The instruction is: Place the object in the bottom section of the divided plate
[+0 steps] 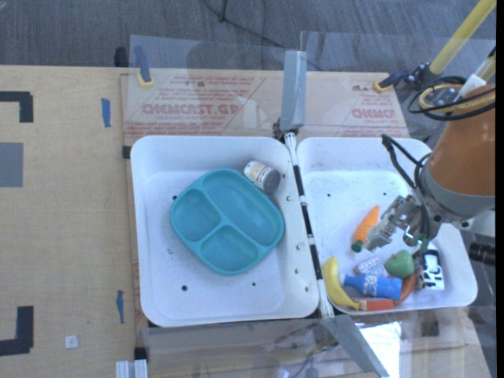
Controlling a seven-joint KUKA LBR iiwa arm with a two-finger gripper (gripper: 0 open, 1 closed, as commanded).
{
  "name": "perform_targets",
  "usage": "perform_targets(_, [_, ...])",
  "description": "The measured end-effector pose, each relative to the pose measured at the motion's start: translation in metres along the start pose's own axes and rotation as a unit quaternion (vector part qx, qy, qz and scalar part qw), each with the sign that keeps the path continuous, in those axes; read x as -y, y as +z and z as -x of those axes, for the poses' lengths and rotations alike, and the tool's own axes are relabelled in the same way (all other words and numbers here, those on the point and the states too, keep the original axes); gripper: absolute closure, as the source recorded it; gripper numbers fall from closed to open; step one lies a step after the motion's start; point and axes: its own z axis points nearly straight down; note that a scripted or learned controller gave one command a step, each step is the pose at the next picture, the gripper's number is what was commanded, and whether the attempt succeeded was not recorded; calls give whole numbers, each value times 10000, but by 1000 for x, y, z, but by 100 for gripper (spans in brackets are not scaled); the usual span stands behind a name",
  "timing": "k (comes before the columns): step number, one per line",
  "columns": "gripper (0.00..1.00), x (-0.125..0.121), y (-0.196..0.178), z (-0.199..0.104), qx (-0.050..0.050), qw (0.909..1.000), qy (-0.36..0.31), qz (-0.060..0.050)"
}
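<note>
A teal divided plate [206, 211] lies tilted in the left bin [157, 286], with its bottom section [230, 250] toward the bin's front. My gripper [391, 228] hangs over the right bin [339, 176], just right of an orange carrot [366, 224] and above a green toy vegetable [400, 261]. Nothing is visibly between its tips. The arm's orange band [471, 152] rises behind it at the right.
A small silver can [262, 176] lies against the plate's upper right rim. In the right bin's front corner are a yellow banana [337, 283], a blue bottle [372, 284], a red-orange piece [407, 290] and a black-and-white tag [430, 272]. Cables hang at the right.
</note>
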Motion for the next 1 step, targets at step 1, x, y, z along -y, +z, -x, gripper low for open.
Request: perform_targets(1, [100, 28, -83, 23, 3, 9978, -667, -1])
